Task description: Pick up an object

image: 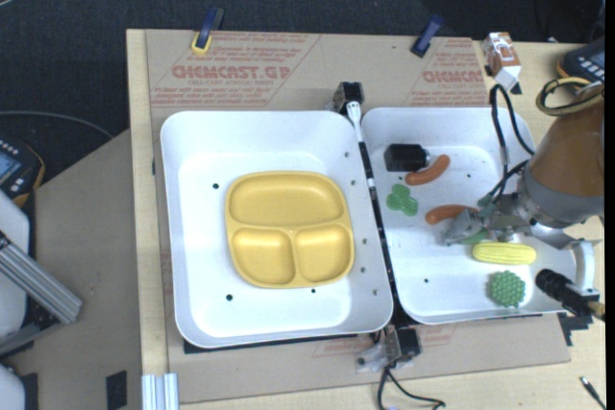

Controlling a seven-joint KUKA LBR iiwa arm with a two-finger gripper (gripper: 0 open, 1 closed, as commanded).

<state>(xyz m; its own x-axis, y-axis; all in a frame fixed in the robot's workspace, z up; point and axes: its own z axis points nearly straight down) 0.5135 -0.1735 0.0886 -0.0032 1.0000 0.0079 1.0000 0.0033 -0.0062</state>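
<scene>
Sausage (446,213), the nearer of two, lies in the right bin (434,302), just left of the pincer (469,228), which sits low at its right end. You cannot tell from this view whether the pincer is spread or pressed together, nor whether it touches anything. Corn cob (504,253) lies just beside the pincer on its near side; green studded ball (506,287) nearer still. Second sausage (429,170), black block (405,156) and green piece (402,200) lie farther left. Yellow divided tray (288,228) occupies the left bin (192,206). Advice: centre on one item, clear of the corn, descend fully, then close squarely across the narrow width.
</scene>
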